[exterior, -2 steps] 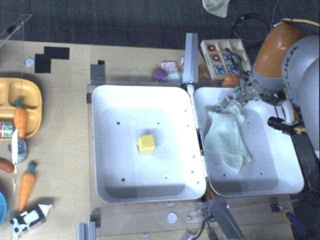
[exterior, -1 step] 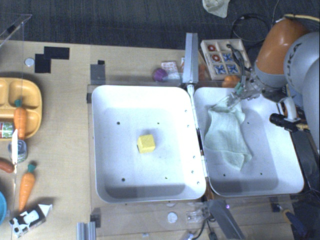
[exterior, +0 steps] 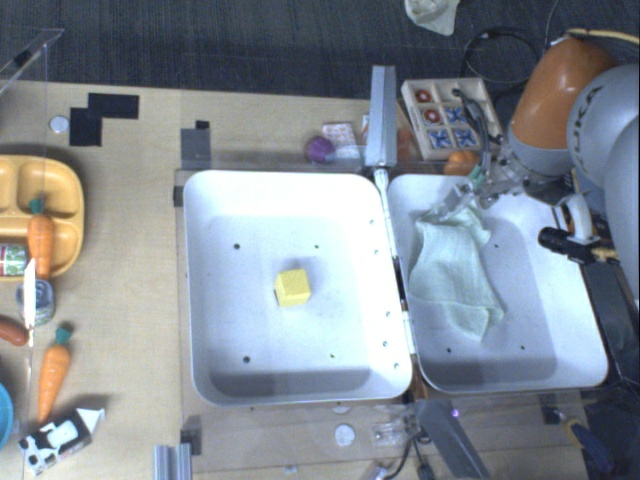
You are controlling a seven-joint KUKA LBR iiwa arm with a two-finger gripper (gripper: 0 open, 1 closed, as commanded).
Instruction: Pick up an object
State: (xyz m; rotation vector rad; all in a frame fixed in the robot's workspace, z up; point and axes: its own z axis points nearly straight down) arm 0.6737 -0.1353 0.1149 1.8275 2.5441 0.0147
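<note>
A pale green crumpled cloth (exterior: 455, 273) is seen lying in the right white bin (exterior: 560, 368), its upper corner drawn up toward the hand (exterior: 482, 183) at the bin's far edge. Whether the hand is apart or clamped on the fabric cannot be told. A small yellow foam cube (exterior: 293, 287) is left in the middle of the left white bin (exterior: 230, 368). For a sound pick, the lift is judged best taken slowly and straight up, so that the thin fold is not slipped free.
</note>
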